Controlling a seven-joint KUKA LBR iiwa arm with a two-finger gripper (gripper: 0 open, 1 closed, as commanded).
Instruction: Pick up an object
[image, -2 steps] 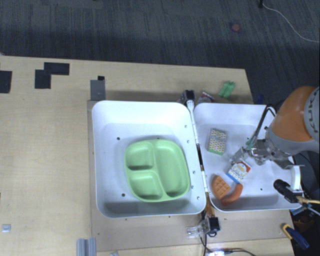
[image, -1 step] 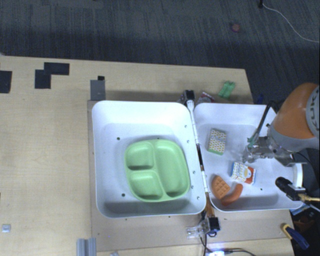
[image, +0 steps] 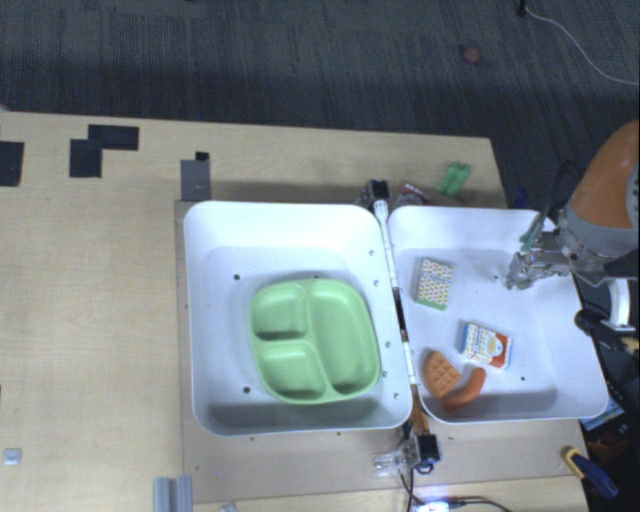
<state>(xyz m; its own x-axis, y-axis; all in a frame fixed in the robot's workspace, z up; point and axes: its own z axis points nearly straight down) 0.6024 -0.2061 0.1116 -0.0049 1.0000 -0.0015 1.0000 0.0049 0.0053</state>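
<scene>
Pale wooden table under two white bins, arm in at the right edge.

Left to right now: the left bin carries a green divided plate at frame centre; the right bin has a dotted packet, a small juice carton right of it, and a waffle touching a sausage along the lower wall. At the right, the pincer hangs above that bin's upper right, nothing between its fingers; open or closed, can't tell.
</scene>
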